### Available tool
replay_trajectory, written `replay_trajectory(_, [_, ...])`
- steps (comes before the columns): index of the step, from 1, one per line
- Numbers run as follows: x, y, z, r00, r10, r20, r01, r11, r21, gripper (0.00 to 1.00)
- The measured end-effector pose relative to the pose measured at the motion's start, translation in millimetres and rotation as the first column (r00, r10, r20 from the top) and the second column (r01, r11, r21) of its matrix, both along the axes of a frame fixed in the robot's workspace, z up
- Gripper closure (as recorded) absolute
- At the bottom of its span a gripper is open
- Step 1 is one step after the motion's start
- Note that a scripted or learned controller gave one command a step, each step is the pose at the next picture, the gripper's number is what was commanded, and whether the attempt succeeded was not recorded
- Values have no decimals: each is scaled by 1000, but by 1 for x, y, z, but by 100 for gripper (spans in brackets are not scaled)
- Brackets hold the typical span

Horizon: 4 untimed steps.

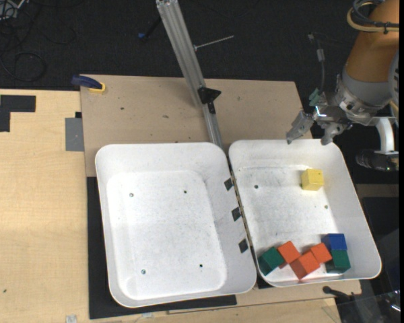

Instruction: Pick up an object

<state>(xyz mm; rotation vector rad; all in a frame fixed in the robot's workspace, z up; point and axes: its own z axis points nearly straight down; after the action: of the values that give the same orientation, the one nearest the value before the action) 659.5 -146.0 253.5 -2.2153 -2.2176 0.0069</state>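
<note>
While hanging above the right bin's [353, 200] far rim, pincer [312, 134] spreading open and bare, well apart from yellow cube [312, 179] and near-corner blocks [308, 256].

bench [40, 200] — pale wood | backdrop [87, 32] — black, cables | rail [188, 66] — slanted aluminium

The yellow cube [312, 179] stands clear of the blocks crowded [306, 257] in the right bin's [283, 155] near corner.
</note>
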Motion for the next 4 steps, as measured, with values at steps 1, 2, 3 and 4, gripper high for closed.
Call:
replay_trajectory(1, [1,0,3,1000,3,5,-3,1000,-2,0])
replay_trajectory(2, [6,4,-42,1000,5,1,-5,1000,-1,0])
replay_trajectory(3, [4,-2,-88,1000,-1,0,1,1000,-2,0])
replay_trajectory(4, [0,-5,-152,1000,-1,-2,1,1000,-1,0])
